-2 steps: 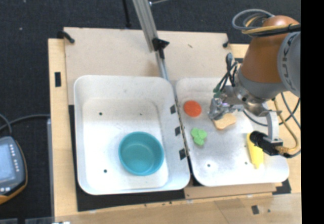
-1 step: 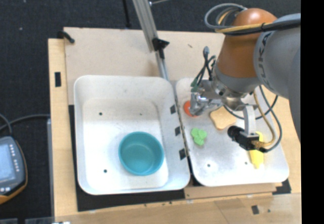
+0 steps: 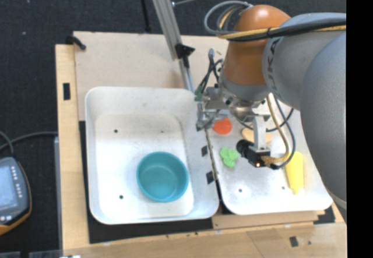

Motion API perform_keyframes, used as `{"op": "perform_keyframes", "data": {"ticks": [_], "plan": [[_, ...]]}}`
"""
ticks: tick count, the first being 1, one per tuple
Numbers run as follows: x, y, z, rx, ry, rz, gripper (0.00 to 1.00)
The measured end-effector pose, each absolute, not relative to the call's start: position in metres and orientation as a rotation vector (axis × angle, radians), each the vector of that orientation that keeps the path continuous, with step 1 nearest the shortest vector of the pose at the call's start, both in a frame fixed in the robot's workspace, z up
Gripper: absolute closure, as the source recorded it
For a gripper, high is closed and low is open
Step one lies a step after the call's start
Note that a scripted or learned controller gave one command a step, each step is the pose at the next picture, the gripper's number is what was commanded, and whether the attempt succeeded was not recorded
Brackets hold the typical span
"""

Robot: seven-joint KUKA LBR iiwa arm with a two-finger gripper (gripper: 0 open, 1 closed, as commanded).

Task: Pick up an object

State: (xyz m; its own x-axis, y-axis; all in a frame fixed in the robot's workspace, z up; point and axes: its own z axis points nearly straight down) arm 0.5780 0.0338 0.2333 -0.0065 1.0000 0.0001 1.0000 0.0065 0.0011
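My gripper (image 3: 211, 116) hangs over the left edge of the right bin (image 3: 262, 201), under the arm's orange band. Just below and right of it lies a small red-orange object (image 3: 222, 127) on the bin floor. A green object (image 3: 229, 156) sits a little nearer the front, and a yellow one (image 3: 295, 172) lies at the bin's right side. A pale tan piece (image 3: 247, 133) peeks out beneath the wrist. The left bin (image 3: 105, 134) holds a teal bowl (image 3: 162, 176) near its front. Nothing shows as held by the gripper.
The big grey arm covers the right bin's back and right part. A slanted metal post (image 3: 166, 12) rises behind the bins. Black cables and a small black part (image 3: 247, 152) hang from the wrist over the right bin. A handheld device (image 3: 11, 184) lies off the bench at left.
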Motion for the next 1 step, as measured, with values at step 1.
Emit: {"op": "perform_keyframes", "data": {"ticks": [1], "plan": [[0.6047,0.0746,0.2371,2.214,2.228,0.004,1.00]]}}
